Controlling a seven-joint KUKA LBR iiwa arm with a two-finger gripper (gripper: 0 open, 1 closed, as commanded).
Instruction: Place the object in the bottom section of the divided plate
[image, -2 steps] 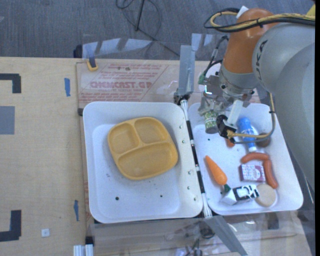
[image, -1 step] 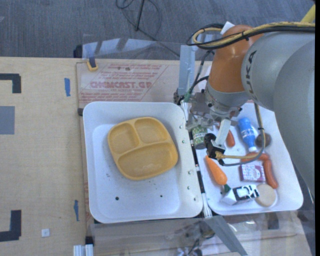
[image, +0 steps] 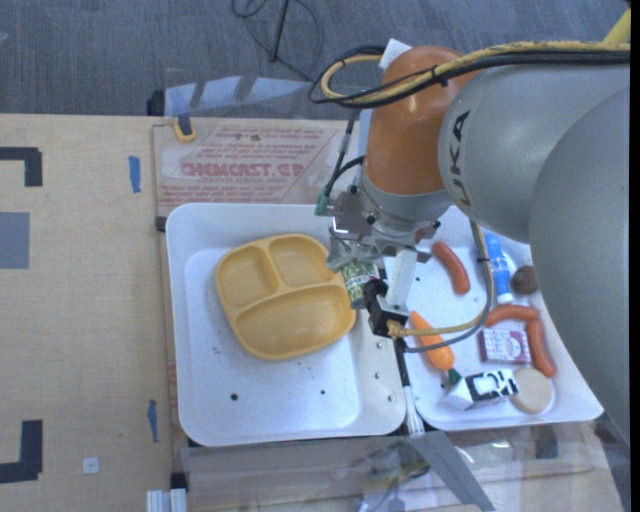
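Plate (image: 283, 310) sections bare, left bin (image: 270, 400); carrot (image: 433, 341), sausages right bin (image: 560, 395); claw (image: 362, 280) clamps can (image: 357, 281).

Plate (image: 285, 300) btm section seemingly unobstructed

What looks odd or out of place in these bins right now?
Nothing is spilled or broken. The yellow divided plate lies rotated at a slant in the left bin, all its sections bare. The gripper is at the plate's right edge beside a small greenish object; whether it grips it is unclear.
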